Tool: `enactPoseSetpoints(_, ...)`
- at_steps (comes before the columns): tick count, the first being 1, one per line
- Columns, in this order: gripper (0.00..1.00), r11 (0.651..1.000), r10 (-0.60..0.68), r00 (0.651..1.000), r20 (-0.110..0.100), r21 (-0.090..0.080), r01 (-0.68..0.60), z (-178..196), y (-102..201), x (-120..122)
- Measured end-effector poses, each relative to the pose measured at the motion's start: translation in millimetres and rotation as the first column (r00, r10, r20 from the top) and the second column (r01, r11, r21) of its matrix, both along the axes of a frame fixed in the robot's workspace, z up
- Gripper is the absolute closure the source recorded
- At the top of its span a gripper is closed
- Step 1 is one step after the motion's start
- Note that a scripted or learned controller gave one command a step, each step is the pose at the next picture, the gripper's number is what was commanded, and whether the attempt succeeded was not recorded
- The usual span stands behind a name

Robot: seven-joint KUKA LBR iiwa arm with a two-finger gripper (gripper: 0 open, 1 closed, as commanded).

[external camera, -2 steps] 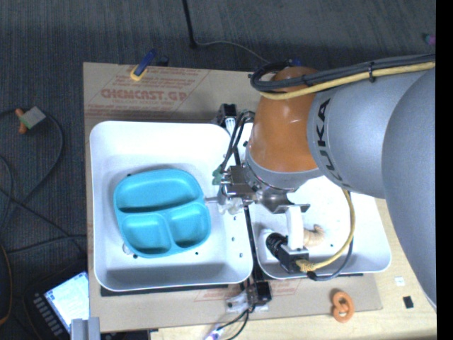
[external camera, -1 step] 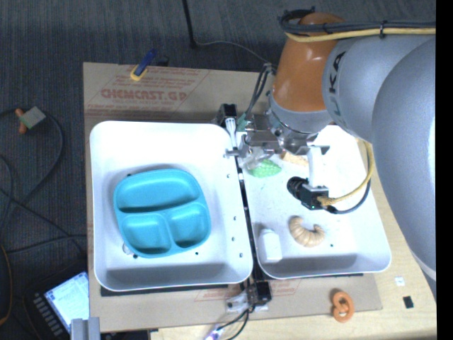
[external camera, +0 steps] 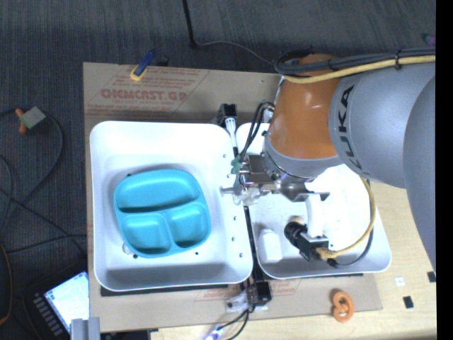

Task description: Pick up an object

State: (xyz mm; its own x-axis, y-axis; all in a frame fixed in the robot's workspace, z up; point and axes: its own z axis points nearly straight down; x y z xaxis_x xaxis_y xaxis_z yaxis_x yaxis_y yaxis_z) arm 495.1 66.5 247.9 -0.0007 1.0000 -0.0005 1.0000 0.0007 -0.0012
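Observation:
A blue three-compartment tray (external camera: 161,212) lies flat in the left white bin (external camera: 100,190), filling most of its floor. A small white block (external camera: 270,245) rests near the front left corner of the right white bin (external camera: 376,259). My gripper (external camera: 277,190) hangs low over the left part of the right bin, close to the wall shared by the two bins. The grey and orange wrist above covers most of it. It stands just behind the white block, and I see nothing held in it.
The bulky arm covers the back and right of the right bin. An orange ring-shaped piece (external camera: 342,304) lies on the bench in front of that bin. A blue and yellow marker (external camera: 142,64) sits at the bench's far edge. Clamps (external camera: 228,113) sit between the bins.

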Motion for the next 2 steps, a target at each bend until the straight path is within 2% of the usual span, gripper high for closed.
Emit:
enactPoseSetpoints(1, 1.0, 1.0, 0.001, 1.0, -0.001, 0.0, -0.001, -9.1, 34.2, -11.4)
enactPoseSetpoints(2, 1.0, 1.0, -0.002, 1.0, 0.0, -0.002, 0.002, -17.1, -34.9, 37.0)
